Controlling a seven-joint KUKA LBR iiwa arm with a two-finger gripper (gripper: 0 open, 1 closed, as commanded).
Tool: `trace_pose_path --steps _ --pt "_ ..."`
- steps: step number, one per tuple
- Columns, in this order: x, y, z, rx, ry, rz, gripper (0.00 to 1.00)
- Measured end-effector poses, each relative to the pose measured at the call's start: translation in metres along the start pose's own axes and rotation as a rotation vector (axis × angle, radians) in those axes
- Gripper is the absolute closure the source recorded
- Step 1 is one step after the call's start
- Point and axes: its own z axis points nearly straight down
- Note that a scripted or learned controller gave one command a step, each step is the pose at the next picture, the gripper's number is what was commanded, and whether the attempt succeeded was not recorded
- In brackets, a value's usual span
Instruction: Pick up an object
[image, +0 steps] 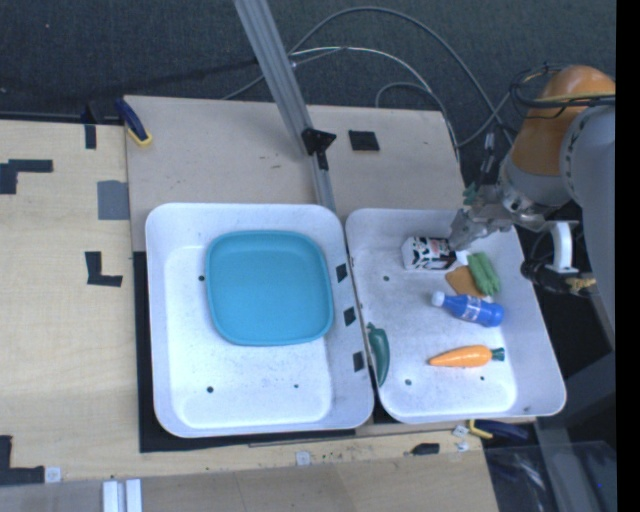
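Note:
The right bin (420, 395) holds several small objects: a black-and-white cow-patterned toy (427, 252), a tan piece (461, 281) with a green piece (485, 272) beside it, a blue bottle (470, 309), an orange carrot (462, 356) and a dark green pepper (379, 352) by the left wall. My gripper (466, 233) hangs over the bin's upper right part, right next to the cow toy and just above the tan piece. Nothing shows between its fingers.
The left bin (180, 300) holds a turquoise square plate (268, 286). A metal pole (290, 90) slants down toward the bins' shared top edge. Cables loop behind the right bin, and the arm's body (560, 140) fills the upper right.

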Motion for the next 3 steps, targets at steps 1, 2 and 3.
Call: trace_pose_path --steps 1,2,3 --pt "0.002 -0.008 -0.057 0.003 0.002 0.001 1.00" --pt "-0.004 -0.007 -0.101 0.004 0.002 0.001 1.00" --pt "-0.004 -0.006 -0.148 0.004 0.003 0.001 1.00"
